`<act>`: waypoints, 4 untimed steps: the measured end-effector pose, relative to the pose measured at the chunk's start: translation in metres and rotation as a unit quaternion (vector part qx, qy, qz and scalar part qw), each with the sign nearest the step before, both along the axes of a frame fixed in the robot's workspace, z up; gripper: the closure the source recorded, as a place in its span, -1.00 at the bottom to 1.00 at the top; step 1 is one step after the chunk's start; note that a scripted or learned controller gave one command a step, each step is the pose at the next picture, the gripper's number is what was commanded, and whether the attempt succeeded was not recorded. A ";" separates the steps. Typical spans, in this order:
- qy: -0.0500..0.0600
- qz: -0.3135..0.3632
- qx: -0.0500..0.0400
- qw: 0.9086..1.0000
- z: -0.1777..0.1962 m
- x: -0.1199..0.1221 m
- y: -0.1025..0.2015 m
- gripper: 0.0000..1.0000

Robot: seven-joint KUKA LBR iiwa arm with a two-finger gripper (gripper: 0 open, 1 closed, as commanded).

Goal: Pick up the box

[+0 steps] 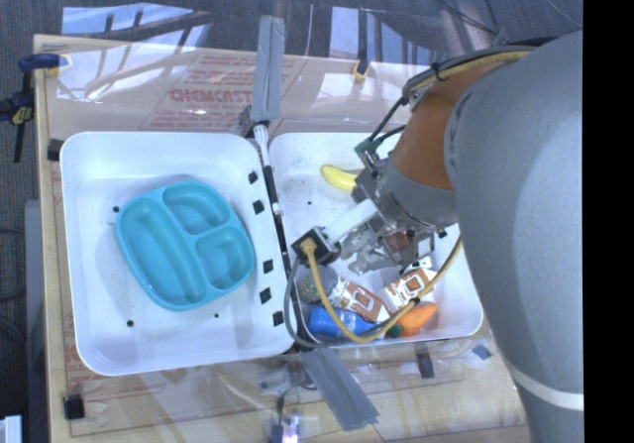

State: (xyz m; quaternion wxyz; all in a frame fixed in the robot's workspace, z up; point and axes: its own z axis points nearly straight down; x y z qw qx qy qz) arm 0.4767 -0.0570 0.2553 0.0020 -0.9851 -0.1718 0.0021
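1. A wooden bench (149, 84) stood on dark carpet, with two white bins side by side on it.
2. The left bin (89, 332) held a blue divided tray (185, 243), lying flat near its middle.
3. The arm (515, 193) reached in from the right and covered much of the right bin (297, 159).
4. The gripper (381, 251) hung low over the middle of the right bin, just above the clutter at its near end.
5. Whether the gripper was spread or pressed together could not be told; nothing was seen held in it.
6. The box (360, 301), printed white and orange-brown, lay in the right bin near the front wall, just below the gripper.
7. A blue item (327, 320) lay beside the box on its left, and an orange item (421, 316) on its right.
8. A second printed pack (411, 283) sat above the orange item, close to the gripper.
9. A yellow item (340, 176) lay toward the far end of the right bin, apart from the box.
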 end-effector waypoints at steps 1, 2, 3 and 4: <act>0.001 -0.026 0.000 1.000 -0.035 -0.001 0.048 1.00; 0.000 -0.068 0.000 0.998 0.044 0.000 -0.015 1.00; 0.002 -0.069 0.000 0.998 0.028 -0.001 -0.041 1.00; 0.000 -0.069 0.000 0.998 0.028 -0.001 -0.077 1.00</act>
